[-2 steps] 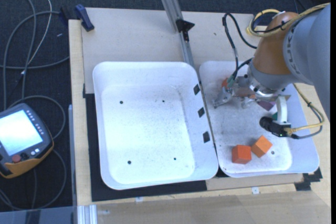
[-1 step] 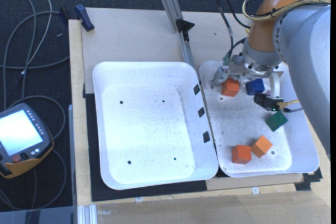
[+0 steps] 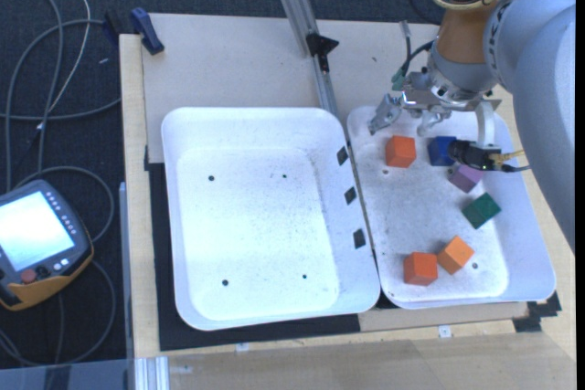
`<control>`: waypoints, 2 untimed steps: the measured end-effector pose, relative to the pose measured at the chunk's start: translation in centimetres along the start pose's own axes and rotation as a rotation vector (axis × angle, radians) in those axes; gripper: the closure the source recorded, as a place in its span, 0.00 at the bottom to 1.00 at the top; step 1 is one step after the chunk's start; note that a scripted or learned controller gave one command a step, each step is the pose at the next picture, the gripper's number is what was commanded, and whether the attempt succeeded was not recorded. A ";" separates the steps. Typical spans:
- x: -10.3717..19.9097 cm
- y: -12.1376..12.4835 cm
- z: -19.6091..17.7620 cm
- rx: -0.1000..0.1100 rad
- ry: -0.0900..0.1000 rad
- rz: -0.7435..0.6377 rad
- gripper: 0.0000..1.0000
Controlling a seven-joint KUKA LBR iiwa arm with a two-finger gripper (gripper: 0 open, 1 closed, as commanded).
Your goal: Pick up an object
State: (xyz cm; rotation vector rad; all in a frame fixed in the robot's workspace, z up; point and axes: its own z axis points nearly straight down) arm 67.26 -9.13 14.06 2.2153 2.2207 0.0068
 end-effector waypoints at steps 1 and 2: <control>0.1 -1.0 1.8 -0.013 -0.005 0.001 0.00; -3.3 -0.6 4.1 0.004 -0.002 0.005 0.00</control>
